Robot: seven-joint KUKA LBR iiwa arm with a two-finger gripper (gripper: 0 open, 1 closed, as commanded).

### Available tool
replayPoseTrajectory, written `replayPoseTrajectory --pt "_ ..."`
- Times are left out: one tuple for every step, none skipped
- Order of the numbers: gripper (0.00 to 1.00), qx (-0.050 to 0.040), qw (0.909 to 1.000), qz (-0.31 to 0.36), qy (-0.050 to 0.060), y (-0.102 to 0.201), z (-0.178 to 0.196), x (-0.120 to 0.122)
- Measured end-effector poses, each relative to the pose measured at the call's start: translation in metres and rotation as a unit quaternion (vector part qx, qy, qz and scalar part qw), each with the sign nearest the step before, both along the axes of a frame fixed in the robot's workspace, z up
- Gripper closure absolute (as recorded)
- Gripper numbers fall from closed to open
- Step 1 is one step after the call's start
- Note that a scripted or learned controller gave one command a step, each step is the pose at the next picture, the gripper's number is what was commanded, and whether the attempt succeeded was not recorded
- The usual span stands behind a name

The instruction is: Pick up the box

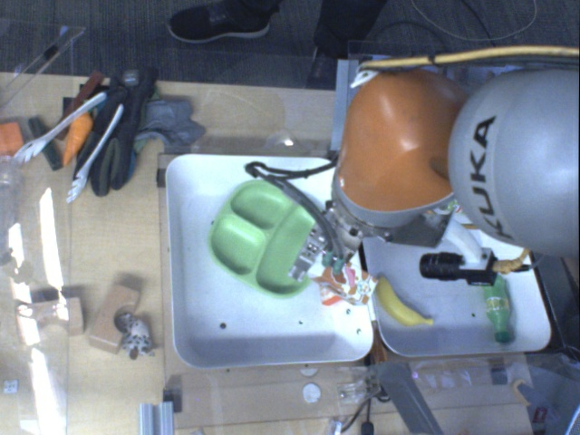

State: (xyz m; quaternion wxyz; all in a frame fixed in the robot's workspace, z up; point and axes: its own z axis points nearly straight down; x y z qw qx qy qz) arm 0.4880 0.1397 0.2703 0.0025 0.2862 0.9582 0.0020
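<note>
In the camera view, the gripper [319, 254] is hanging over the green tray's right edge in the left bin [195, 333], its grasp impossible to tell, while the box [344, 284] is lying just right and nearer, against the bins' divide.

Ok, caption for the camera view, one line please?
KUKA arm reaches over the left bin beside a green tray; banana in right bin.
</note>
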Motion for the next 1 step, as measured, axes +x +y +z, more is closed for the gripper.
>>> replayPoseTrajectory --pt "1.0 0.0003 0.9994 -0.035 -0.001 -0.0395 0.0096 0.0008"
